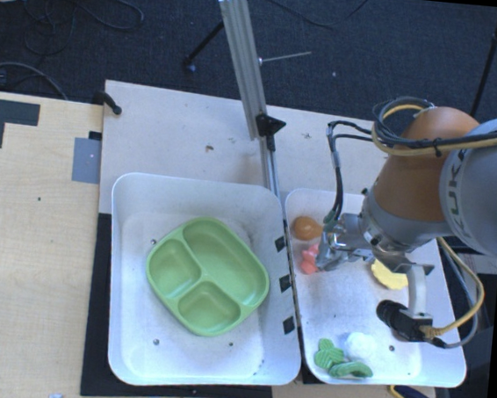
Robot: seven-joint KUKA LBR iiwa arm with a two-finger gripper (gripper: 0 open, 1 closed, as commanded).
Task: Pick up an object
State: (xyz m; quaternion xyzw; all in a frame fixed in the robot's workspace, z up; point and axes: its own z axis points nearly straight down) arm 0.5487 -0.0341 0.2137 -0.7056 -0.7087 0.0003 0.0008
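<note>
Red object (309, 261) half-hidden by tool (327, 251)

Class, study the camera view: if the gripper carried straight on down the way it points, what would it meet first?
Most likely the small red object directly beneath the gripper in the right bin, though depth is hard to judge.

I have one fixed camera, mounted above the bench (23, 241) and looking down at a slant, far enough back to take in the left bin (127, 349) and the right bin (429, 367) whole, with dark floor and cables along the top of the frame. The bench's far edge runs near the top, its near edge at the bottom. The arm (427, 182) enters from the right side and stands large over the right bin.
</note>
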